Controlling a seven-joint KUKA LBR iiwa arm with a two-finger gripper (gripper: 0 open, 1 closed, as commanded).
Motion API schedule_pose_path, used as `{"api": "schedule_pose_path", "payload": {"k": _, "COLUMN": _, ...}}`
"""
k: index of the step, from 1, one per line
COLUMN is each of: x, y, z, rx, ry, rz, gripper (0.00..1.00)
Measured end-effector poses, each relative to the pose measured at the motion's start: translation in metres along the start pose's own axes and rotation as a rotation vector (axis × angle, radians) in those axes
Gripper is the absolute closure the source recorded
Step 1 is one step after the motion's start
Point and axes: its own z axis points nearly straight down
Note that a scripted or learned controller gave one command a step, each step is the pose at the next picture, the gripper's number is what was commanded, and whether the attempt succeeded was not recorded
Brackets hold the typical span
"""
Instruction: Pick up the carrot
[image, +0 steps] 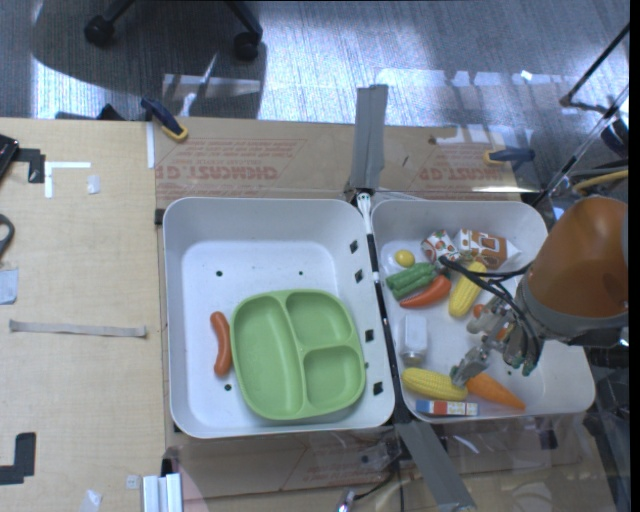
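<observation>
The carrot (497, 392) is orange and lies flat near the front wall of the right bin (560, 395), its thick end pointing left. My gripper (468, 372) hangs low over the bin just left of and above that thick end, between the carrot and a corn cob (436, 382). Its tip looks close to or touching the carrot's end. The orange band of the arm (585, 270) covers the bin's right side.
The right bin also holds a second corn cob (465, 293), a red pepper (428, 292), a green vegetable (410, 278), a white bottle (414, 336), a small box (447, 407) and packets at the back. The left bin (190, 300) holds a green divided plate (298, 352) and a sausage (220, 343).
</observation>
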Motion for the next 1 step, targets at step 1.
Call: {"api": "schedule_pose_path", "payload": {"k": 1, "x": 0.0, "y": 0.0002, "z": -0.0074, "rx": 0.0, "ry": 0.004, "rz": 0.002, "gripper": 1.0}}
